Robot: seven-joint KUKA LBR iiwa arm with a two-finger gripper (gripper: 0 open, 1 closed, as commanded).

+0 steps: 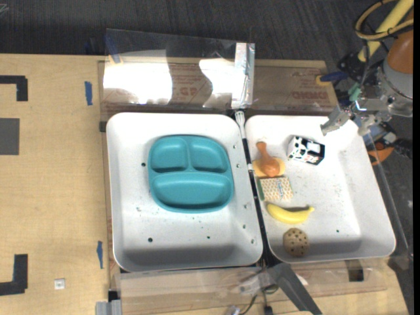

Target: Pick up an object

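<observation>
banana (289, 212), cookie (295, 241) beside, perhaps touching

**Access: right bin crowded along its left wall**

You will find the orange toy (266, 163), patterned card (276, 189), banana (289, 212) and cookie (295, 241) ranked down the right bin's (367, 195) left side. Its right half lies open. The teal tray (191, 173) fills the left bin's (125, 195) centre.

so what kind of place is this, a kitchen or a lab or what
Most likely a robot lab bench, not a kitchen: two white bins sit side by side on taped board, the food is toys, like the banana, and a robot arm with loose cables reaches in.
</observation>
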